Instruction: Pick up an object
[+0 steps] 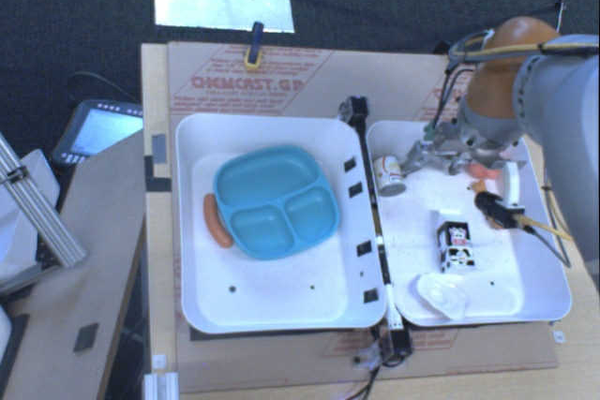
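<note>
- Camera view: the arm (pixel 553 94) comes in from the right edge of the frame, a grey link with an orange band above the wrist. The gripper (pixel 419 155) is bare metal, low over the upper part of the right bin (pixel 417 220), pointing toward frame left.
- Gripper state: cannot tell whether it is open or closed from this slant. Nothing seen held in it.
- Likely target, my call: the small can (pixel 387 173) in the upper-left corner of the right bin, next to the divider between the bins. It sits just beside the gripper tip, to frame left and slightly lower.
- Can: a short cylinder with a pale label and a red mark. Looks like hard, smooth metal. It seems tipped, with the long axis leaning toward the upper left, but it is small and blurry, so not sure.
- Coming move, as I judge it: a short shift left and down, then a grasp across the round side. The can could roll or skid on the slick floor.
- Also in the right bin: a boxy black-and-white carton (pixel 455 245) at mid-bin, long axis roughly up-down; a thin crumpled white piece (pixel 442 295) lower down; a pinkish-orange bit (pixel 483 171) under the wrist, partly hidden.
- Left bin (pixel 202 295): a blue divided plate (pixel 277 201) of smooth plastic with three compartments. An orange sausage (pixel 217 220) lies just beside its left edge, long axis up-down. Both are well apart from the gripper.
- Both bins are shallow glossy white plastic, sitting on a cardboard sheet (pixel 309 70).
</note>
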Robot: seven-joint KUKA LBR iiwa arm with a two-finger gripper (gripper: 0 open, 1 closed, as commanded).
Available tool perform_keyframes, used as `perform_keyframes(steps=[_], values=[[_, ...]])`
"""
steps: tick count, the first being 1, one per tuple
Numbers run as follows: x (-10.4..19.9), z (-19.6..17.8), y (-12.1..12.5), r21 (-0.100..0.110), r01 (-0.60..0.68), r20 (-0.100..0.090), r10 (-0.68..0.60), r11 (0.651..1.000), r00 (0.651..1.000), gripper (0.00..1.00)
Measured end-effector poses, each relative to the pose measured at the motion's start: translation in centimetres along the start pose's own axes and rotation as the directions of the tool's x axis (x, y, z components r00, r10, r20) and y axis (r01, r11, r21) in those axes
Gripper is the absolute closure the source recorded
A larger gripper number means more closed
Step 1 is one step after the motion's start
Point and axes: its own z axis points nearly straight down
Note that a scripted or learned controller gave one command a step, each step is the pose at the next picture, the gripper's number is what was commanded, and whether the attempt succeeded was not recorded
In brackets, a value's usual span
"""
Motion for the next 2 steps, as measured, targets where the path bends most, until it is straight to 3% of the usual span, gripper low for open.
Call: perform_keyframes(steps=[1, 2], values=[[0.0, -1.4, 0.2, -0.005, 0.0, 0.0, 0.0, 1.0, 1.0, 1.0], [0.4, -6.5, -0.6, -0.005, -0.001, 0.0, 0.001, 1.0, 1.0, 1.0]])
